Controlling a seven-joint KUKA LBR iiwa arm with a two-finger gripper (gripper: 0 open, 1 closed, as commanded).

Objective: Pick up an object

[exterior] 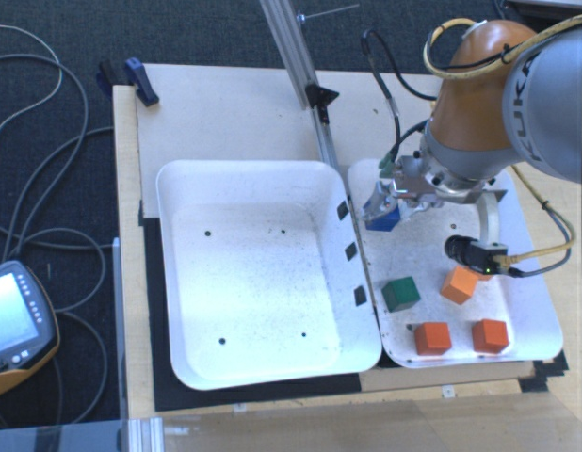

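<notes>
We saw the gripper [385, 202] hanging over the right bin [545, 323], close to that bin's left wall and toward its far end. A blue block [383, 218] sat between its fingers, so the pincer was closed on that block, and the block appeared lifted just above the bin floor, though we could not judge the gap with certainty. The grey arm with its orange band [475, 73] reached in above the bin's far right part.

Four other blocks lay on the floor of the right bin. A green block [400, 293] sat near the left wall, about midway along it. An orange block [459, 284] lay tilted to the right of the green one, well apart from it. Two more orange-red blocks rested along the near edge, one [431, 338] nearer the left and one [491, 335] toward the near right corner, close together but not touching.

The left bin [178, 186] stood beside the right one, their walls meeting.
</notes>
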